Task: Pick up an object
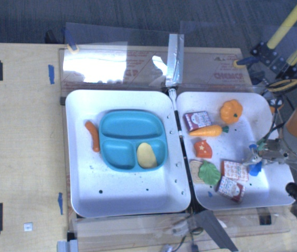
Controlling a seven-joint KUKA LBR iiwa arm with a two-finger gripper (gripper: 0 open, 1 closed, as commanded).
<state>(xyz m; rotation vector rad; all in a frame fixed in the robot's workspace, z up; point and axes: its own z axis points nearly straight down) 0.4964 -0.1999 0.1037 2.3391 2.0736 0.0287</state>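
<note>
Lying in the right bin (258,106), the small printed carton (234,170) sits just left of our hand (255,159), its long side running roughly across the bin; a second carton (231,189) lies below it. We cannot tell whether the hand's blue-tipped fingers are apart or together. Farther left are a smooth plastic carrot (206,132) and a ribbed orange pumpkin (231,111).
</note>
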